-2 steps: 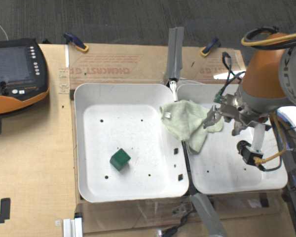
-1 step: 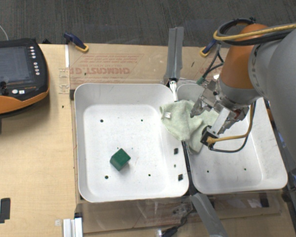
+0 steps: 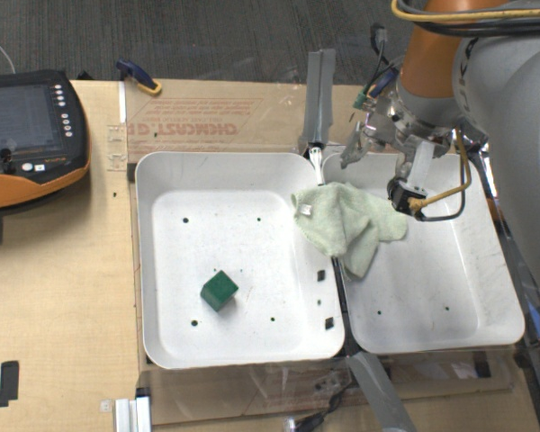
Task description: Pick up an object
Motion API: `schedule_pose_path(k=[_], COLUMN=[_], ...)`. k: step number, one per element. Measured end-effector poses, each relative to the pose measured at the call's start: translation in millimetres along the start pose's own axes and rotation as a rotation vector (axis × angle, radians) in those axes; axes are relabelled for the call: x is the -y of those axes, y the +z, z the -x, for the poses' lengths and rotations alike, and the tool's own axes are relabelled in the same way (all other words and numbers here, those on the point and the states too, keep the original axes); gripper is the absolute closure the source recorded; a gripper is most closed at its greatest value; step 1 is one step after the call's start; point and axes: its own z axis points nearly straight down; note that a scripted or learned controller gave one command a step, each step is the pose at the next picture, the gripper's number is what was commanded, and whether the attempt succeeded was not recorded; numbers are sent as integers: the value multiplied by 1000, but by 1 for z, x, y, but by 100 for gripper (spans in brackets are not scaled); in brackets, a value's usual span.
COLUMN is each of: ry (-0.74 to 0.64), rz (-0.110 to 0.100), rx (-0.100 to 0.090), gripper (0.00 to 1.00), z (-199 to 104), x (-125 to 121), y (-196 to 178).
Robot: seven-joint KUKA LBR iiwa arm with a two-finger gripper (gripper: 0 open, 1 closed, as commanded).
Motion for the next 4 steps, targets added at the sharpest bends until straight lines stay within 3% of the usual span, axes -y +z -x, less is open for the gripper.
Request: schedule_pose_path(k=[1,2,3,4], ry=[-60,-379,-333,-296], rz=[-3,1,-1,-3], rx=[0,-1,-1,0], gripper=[0,0,0,0], z=[-9,-24,32,-27], x=[39,-14,36,76], y=[1,29,30,30])
